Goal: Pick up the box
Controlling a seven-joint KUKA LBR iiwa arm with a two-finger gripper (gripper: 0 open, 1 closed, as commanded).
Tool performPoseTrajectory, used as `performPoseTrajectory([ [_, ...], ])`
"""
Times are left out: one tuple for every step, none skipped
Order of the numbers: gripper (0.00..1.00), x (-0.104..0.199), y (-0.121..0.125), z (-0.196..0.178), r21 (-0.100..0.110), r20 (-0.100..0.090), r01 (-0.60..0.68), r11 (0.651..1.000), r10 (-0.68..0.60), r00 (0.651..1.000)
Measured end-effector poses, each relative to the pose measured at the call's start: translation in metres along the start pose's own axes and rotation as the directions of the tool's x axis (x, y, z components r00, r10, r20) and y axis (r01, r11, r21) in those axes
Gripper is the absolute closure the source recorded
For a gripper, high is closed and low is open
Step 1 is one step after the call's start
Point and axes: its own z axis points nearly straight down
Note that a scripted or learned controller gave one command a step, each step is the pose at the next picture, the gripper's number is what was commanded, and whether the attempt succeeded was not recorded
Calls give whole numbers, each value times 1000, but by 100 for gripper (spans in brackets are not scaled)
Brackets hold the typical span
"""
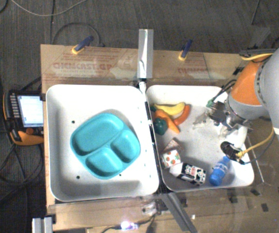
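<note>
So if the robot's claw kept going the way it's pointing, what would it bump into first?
The claw points toward the picture's left, over bare white bin floor. Going straight on, it would probably reach the banana and the other toy food beside it first. Its height is hard to judge, so it might pass above them.

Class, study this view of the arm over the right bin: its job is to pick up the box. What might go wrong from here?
1. The box lies beside a black-and-white carton, and a blue bottle is nearby; the hand might close on the wrong item.
2. The box sits close to the wall between the bins, so a finger could strike that wall.
3. The hand hangs apart from the box, near the toy fruit; its path could knock them.
</note>
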Motion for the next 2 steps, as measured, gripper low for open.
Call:
performPoseTrajectory([
  [100,1,-1,-8,4,1,2,1000,-2,1000],
  [0,0,-1,-8,4,2,2,1000,-2,1000],
])
